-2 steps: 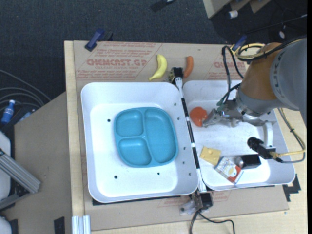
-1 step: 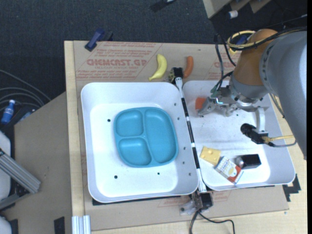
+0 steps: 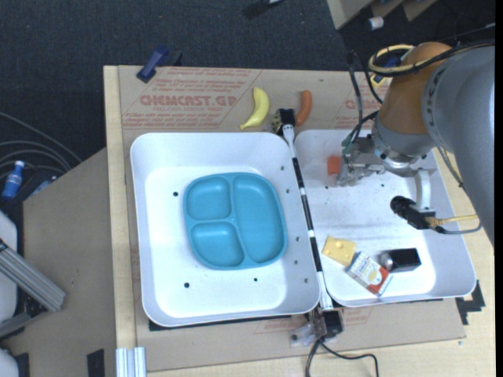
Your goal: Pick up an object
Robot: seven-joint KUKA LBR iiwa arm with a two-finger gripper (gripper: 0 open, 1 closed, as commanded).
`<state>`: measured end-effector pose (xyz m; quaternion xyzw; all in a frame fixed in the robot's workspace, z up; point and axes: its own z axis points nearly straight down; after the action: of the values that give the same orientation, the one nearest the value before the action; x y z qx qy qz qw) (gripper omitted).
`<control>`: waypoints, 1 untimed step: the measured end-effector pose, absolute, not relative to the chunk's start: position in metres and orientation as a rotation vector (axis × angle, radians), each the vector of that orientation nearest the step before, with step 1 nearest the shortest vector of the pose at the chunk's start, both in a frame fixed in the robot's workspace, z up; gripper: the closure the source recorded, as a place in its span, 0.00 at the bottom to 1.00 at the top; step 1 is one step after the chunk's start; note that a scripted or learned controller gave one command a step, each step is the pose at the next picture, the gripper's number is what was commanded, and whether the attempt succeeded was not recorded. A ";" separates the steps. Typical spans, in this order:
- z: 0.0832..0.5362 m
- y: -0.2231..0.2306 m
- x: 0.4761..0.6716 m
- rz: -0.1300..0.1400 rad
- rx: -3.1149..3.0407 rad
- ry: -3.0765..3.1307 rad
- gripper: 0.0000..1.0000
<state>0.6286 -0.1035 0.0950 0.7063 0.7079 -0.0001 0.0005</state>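
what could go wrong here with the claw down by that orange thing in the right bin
The claw is low over the right bin, beside a small orange block near the far left corner. It may nudge the block into the wall instead of gripping it. The cheese wedge, packet and black block lie apart near the front, so a wide sweep could scatter them.

The divided plate (image 3: 234,220) lies in the left bin (image 3: 149,159). Right of that bin, the right bin (image 3: 452,281) holds a cheese wedge (image 3: 339,250), a small packet (image 3: 368,273) and a block (image 3: 401,259). Behind the left bin lies a banana (image 3: 256,109).
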 end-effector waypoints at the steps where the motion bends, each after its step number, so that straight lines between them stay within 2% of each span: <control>1: 0.095 -0.103 0.629 -0.001 2.218 2.223 0.00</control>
<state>0.6285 -0.1035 0.0948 0.7063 0.7079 -0.0004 0.0004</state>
